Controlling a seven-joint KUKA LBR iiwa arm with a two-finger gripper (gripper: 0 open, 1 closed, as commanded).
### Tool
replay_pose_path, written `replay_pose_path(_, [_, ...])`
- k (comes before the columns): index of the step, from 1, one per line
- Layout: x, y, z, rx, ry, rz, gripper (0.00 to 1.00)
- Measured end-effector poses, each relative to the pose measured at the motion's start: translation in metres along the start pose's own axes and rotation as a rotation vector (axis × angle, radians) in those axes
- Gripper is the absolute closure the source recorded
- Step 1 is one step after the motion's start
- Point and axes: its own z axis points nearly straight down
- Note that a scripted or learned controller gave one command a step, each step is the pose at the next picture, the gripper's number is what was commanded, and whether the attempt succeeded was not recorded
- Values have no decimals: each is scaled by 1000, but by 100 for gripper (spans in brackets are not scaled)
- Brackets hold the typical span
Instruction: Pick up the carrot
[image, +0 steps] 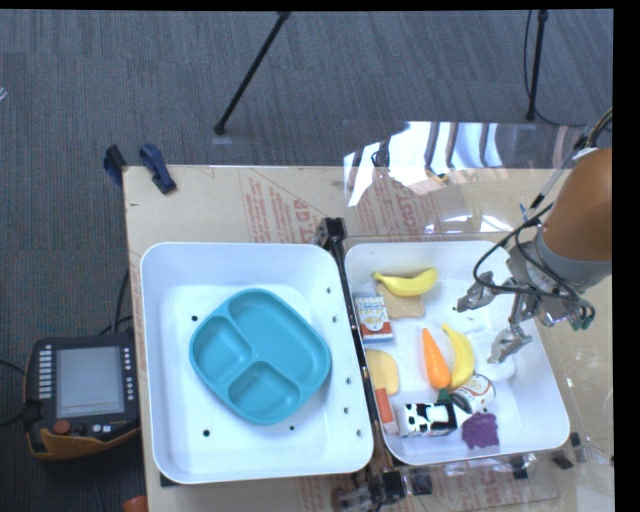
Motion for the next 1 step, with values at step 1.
replay_pose_path(1, [-4, 88, 54, -2, -3, -62, 0])
